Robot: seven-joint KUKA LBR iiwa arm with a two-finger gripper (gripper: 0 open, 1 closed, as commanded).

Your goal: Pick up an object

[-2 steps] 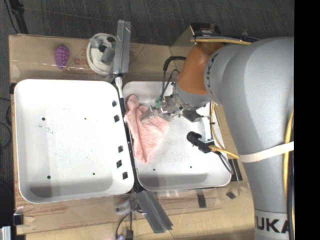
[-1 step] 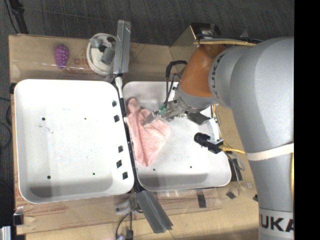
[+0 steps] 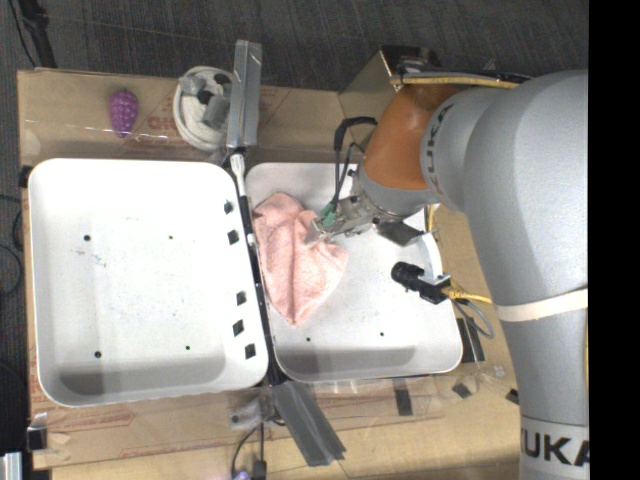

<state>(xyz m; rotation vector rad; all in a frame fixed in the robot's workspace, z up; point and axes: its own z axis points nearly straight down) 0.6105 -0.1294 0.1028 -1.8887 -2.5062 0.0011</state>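
Against the left wall of the right bin (image 3: pixel 390 333) you see a crumpled cloth (image 3: pixel 290 260), gripper (image 3: pixel 334 223) at its right edge, its hold you cannot tell.

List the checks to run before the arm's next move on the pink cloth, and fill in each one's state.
1. Target inside a bin: ok. The pink cloth lies bunched in the right bin.
2. Tool at the target: ok. The tool is at the cloth's upper right edge.
3. Tool's grip on the cloth: cannot tell from this view.
4. Nothing else lying on the cloth: ok.
5. Cloth clear of the bin's left wall: cannot tell. Its left edge lies close to that wall.
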